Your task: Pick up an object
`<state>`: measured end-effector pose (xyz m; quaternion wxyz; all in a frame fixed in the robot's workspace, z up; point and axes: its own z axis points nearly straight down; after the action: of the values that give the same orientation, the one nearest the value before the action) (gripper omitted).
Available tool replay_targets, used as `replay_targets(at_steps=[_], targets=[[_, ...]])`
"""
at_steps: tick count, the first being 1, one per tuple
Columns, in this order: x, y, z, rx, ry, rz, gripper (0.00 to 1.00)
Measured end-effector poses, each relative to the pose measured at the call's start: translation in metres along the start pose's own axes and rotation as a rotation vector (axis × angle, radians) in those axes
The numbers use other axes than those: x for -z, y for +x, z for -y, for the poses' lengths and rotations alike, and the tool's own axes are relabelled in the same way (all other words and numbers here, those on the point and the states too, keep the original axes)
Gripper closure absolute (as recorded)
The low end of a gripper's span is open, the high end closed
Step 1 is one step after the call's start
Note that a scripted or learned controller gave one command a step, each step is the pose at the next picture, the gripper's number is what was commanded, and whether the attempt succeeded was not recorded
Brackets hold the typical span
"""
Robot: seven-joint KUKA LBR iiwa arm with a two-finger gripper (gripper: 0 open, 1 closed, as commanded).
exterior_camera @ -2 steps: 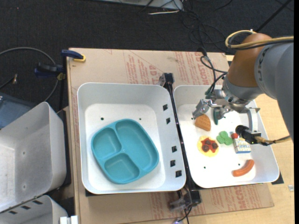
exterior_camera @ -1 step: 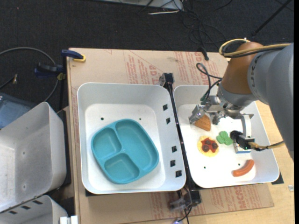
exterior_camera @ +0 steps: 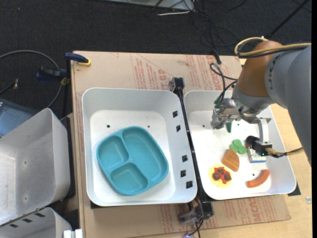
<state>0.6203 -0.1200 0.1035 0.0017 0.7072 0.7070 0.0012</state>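
The right white bin (exterior_camera: 282,177) holds several small toy foods: a green piece (exterior_camera: 238,146), an orange-brown wedge (exterior_camera: 231,159), a round yellow piece with red spots (exterior_camera: 221,175) and a red sausage (exterior_camera: 258,178). My gripper (exterior_camera: 223,123) hangs over the bin's far left part, above bare floor, up and to the left of the green piece. Its two fingers stand apart, open, with nothing between them. The grey arm with its orange band (exterior_camera: 257,73) comes in from the right.
In the left white bin (exterior_camera: 94,100) lies a blue plate (exterior_camera: 132,159) with three compartments. A black divider with clips (exterior_camera: 184,133) runs between the bins. A grey tub (exterior_camera: 29,157) stands off the bench at the left.
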Motion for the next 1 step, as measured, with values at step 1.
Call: replay_targets(at_steps=[1], targets=[[0.0524,-0.0091,0.0033,-0.001,-0.001,0.001,1.00]])
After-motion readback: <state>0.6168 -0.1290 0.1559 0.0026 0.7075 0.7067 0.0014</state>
